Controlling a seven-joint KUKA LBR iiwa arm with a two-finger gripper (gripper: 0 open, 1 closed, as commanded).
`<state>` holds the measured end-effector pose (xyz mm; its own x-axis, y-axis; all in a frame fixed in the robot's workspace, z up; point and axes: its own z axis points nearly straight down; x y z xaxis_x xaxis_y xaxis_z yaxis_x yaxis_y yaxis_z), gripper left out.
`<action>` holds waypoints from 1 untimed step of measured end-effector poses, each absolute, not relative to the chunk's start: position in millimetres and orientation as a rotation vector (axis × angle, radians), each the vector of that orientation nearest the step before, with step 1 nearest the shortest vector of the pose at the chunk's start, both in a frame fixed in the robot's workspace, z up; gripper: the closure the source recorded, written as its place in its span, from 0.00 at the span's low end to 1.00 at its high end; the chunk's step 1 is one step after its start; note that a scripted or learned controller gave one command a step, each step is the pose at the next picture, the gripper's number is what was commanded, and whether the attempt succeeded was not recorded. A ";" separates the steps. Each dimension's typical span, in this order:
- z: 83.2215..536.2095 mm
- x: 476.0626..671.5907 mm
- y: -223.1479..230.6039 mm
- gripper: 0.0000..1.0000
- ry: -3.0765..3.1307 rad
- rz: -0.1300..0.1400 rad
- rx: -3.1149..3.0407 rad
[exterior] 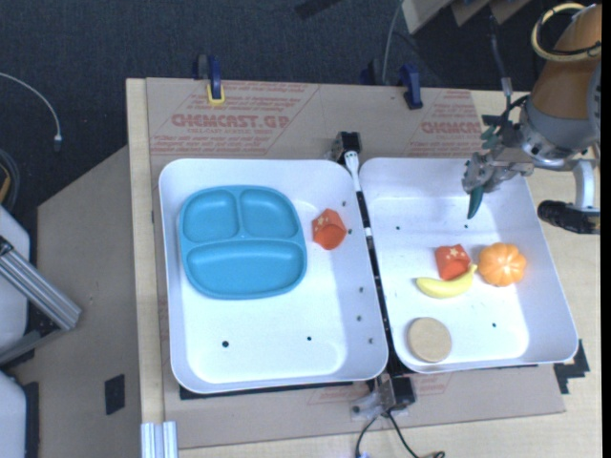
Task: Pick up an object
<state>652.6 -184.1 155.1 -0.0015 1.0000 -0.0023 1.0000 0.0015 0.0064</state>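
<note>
Teal-tipped fingers of the gripper (474, 201) are pointing down over the right bin (544, 337), near its far edge, and they are looking pressed together into one narrow tip with nothing between them; so the fingers are reading as closed and empty. The gripper is hanging above bare white floor, well apart from every object.

Judging from this, the pick is hardly begun: nothing is being held or lifted, and the whole of the descent, the grasp and the lift is still to do. The nearest candidates are lying toward the middle of the right bin: a red toy pepper (452, 259), touching a yellow banana (445, 285) just on its near side, and an orange mandarin-like fruit (501, 263) just beside them toward the bin's right edge. A tan round disc (430, 339), perhaps a cookie, is sitting by the near edge.

In the left bin (191, 351), a blue divided plate (244, 241) is resting toward the left edge, and a second red-orange toy fruit (328, 229) is lying near the right edge.

Counting: two bins, one plate, two red pieces, one banana, one orange fruit, one disc, one gripper.
</note>
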 end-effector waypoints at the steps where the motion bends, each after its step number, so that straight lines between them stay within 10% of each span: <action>1: 197.0 651.3 -185.0 1.00 2.220 0.002 2.218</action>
<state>651.3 -185.0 197.0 -0.0007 1.0000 -0.0013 1.0000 0.0007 0.0034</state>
